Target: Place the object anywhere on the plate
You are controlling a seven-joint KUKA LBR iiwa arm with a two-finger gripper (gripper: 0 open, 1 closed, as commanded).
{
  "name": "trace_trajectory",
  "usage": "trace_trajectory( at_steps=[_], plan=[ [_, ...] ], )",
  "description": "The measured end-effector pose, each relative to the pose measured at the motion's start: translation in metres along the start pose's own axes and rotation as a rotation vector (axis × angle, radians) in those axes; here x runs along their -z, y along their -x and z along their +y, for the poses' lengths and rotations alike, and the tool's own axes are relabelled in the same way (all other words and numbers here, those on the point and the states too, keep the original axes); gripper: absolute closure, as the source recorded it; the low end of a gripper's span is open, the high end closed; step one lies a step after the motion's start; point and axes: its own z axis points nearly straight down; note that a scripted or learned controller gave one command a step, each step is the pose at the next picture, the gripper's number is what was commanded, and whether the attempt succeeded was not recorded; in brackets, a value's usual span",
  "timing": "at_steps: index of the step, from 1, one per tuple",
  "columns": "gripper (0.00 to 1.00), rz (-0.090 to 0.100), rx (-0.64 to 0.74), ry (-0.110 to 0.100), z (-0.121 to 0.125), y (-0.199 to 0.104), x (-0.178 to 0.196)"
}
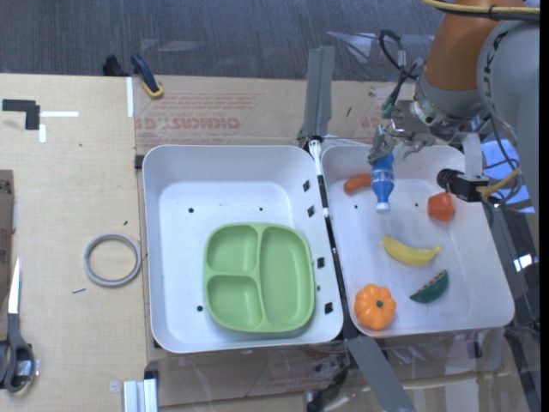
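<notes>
Currently the gripper (383,148) pinches the blue bottle (382,185) by its top, so it could swing loose before reaching the green plate (259,276) at 8 o'clock.

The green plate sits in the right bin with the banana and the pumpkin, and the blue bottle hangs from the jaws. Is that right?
Not quite. The camera view shows the green plate in the left bin, alone. The banana and pumpkin lie in the right bin. The blue bottle does hang between the jaws of the gripper.
</notes>
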Motion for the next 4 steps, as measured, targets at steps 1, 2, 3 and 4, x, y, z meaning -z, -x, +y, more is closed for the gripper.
trace_trajectory(
  at_steps=[1,2,3,4],
  plan=[
    [1.0,0.001,-0.004,-0.002,-0.073,-0.067,-0.012],
    [1.0,-0.001,-0.004,-0.001,-0.125,-0.131,0.082],
    [1.0,-0.002,-0.006,-0.004,-0.125,-0.181,-0.013],
    [1.0,-0.005,-0.011,-0.011,-0.124,-0.178,-0.008]
  ],
)
